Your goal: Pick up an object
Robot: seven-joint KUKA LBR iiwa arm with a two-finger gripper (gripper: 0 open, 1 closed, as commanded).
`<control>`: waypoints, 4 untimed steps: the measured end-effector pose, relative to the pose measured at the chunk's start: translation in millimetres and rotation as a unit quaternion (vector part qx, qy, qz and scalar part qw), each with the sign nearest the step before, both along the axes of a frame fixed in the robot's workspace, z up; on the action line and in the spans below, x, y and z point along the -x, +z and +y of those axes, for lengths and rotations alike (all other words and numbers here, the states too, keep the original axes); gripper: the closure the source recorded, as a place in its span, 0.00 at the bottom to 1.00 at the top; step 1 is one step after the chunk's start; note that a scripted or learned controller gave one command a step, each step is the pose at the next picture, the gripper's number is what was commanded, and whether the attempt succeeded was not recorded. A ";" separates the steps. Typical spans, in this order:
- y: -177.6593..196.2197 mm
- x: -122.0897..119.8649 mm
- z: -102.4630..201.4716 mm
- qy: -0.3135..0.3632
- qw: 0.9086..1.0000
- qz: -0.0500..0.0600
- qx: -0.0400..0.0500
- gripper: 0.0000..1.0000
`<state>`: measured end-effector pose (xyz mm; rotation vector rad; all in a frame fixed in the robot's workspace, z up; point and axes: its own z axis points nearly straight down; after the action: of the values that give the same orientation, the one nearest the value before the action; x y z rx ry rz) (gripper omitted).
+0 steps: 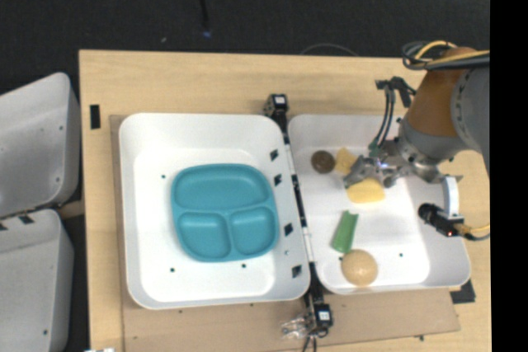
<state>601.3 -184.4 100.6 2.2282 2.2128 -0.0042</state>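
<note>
The right bin (pixel 412 260) holds a brown round object (pixel 322 161), a yellow lump (pixel 366 192), a small yellow piece (pixel 344 158), a green oblong block (pixel 345 231) and a tan ball (pixel 359 267). My gripper (pixel 371 168) hangs low over the bin's upper middle, directly above the yellow lump and just right of the small yellow piece. The arm's grey body and orange band (pixel 437 107) reach in from the right. Nothing is visibly held between the fingers.
The left bin (pixel 140 260) carries a teal three-compartment plate (pixel 224 208). Clips and a divider (pixel 293 194) run between the two bins. A cable and black connector (pixel 437 218) hang at the arm's side over the right bin's right part.
</note>
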 end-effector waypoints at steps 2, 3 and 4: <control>73.6 2.8 -8.1 0.000 1.000 -0.003 0.000 1.00; 113.1 1.6 -9.5 0.003 1.000 -0.003 -0.001 1.00; 109.6 -0.4 37.6 0.006 1.000 -0.001 -0.001 1.00</control>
<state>601.7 -146.8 210.2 2.2142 2.2270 0.0015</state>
